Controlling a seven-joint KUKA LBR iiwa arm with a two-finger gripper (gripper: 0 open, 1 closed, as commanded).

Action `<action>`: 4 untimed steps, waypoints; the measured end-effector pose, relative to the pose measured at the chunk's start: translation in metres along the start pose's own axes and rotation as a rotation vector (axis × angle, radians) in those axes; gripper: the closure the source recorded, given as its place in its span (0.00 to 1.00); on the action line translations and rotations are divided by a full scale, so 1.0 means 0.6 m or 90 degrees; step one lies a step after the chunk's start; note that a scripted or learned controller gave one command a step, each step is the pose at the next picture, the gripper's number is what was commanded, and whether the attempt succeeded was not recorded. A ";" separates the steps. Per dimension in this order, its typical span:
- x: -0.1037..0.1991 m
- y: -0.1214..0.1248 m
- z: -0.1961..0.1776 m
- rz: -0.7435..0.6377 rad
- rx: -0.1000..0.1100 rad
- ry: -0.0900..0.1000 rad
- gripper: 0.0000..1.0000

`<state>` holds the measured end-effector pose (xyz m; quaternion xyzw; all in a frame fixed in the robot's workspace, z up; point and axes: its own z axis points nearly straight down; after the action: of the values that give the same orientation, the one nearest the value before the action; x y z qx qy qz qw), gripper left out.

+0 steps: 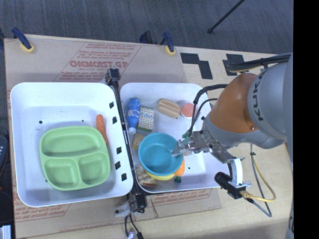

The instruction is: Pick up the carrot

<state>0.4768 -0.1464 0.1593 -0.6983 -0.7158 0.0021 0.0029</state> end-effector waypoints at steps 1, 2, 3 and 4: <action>-0.001 0.000 0.000 0.001 0.000 0.000 0.00; -0.014 0.002 0.110 -0.169 -0.004 -0.001 0.00; -0.013 0.009 0.088 -0.175 -0.008 -0.001 1.00; -0.085 -0.002 0.021 -0.069 0.000 -0.001 1.00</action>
<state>0.4766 -0.1973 0.1464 -0.6582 -0.7528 0.0021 0.0025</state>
